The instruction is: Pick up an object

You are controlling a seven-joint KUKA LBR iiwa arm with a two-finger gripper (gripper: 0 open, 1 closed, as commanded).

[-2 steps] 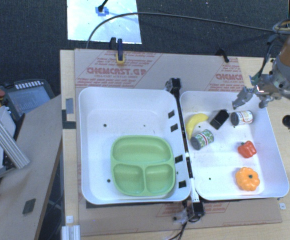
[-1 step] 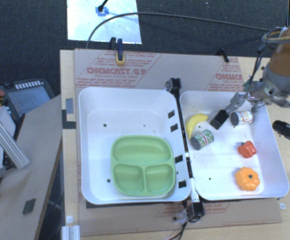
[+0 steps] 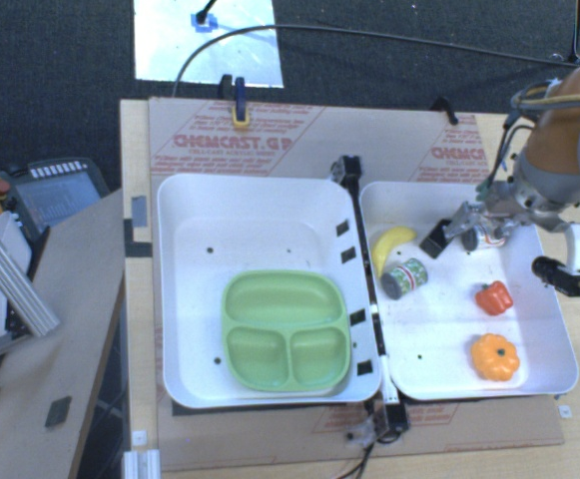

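From above, the worktop (image 3: 140,267) carries two shallow white bins side by side. The left bin (image 3: 190,218) holds a green tray (image 3: 287,329) with three compartments, lying flat in the near half of the bin. The right bin (image 3: 544,352) holds four things. A banana (image 3: 393,243) lies by the bin's left wall, and a small can (image 3: 404,276) lies on its side just beside it, touching or nearly touching the banana's near end. A red pepper (image 3: 493,297) sits near the middle of the bin, and an orange pumpkin (image 3: 495,357) sits nearer the front wall, apart from the pepper.

The arm (image 3: 559,138) reaches in from the right, grey with an orange band above the wrist. Its end effector (image 3: 447,236) is over the far part of the right bin, to the right of the banana and apart from it. A dark finger (image 3: 435,238) points towards the banana. Nothing shows between the fingers; whether they are released or clenched cannot be told from this angle.

A sheet of brown board (image 3: 270,133) lies under both bins. A teach pendant (image 3: 55,193) rests on a side table at the left.
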